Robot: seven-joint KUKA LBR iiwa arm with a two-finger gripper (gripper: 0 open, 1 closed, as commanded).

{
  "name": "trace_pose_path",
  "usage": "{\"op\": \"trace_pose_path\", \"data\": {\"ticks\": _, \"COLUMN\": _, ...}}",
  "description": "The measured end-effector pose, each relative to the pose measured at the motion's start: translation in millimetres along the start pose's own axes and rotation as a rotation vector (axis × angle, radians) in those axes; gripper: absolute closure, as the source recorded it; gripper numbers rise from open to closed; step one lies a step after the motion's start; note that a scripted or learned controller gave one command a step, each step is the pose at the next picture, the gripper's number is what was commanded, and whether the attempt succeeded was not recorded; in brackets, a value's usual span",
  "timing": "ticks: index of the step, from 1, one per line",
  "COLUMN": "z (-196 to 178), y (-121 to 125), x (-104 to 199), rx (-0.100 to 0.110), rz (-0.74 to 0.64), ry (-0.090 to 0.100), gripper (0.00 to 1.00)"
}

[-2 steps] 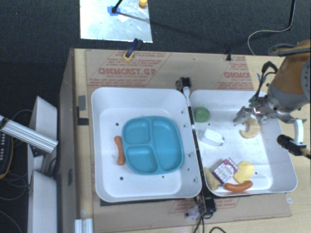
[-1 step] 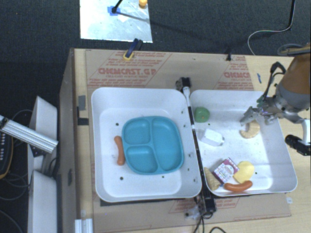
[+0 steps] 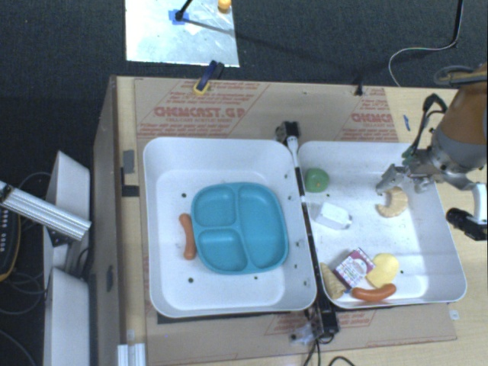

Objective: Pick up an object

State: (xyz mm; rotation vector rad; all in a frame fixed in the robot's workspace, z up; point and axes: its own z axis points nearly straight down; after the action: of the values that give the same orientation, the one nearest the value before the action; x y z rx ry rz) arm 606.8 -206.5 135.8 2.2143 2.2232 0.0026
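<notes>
— Reaching is under way: the gripper (image 3: 398, 183), fingers spread, is poised over the beige crescent piece (image 3: 393, 203) in the right bin (image 3: 450, 244) (upper right).
— Lowering and closing are called for next.

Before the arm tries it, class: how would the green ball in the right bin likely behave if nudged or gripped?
The green ball looks round, so a nudge would probably send it rolling. It sits close to the right bin wall, which may stop it. Its curved sides could slip from a pinch.
</notes>
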Motion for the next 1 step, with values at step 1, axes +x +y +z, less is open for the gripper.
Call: {"op": "trace_pose_path", "data": {"ticks": 1, "z": 3.7, "y": -0.5, "x": 0.1, "rx": 0.001, "rz": 0.0, "ry": 0.0, "gripper": 0.0}}
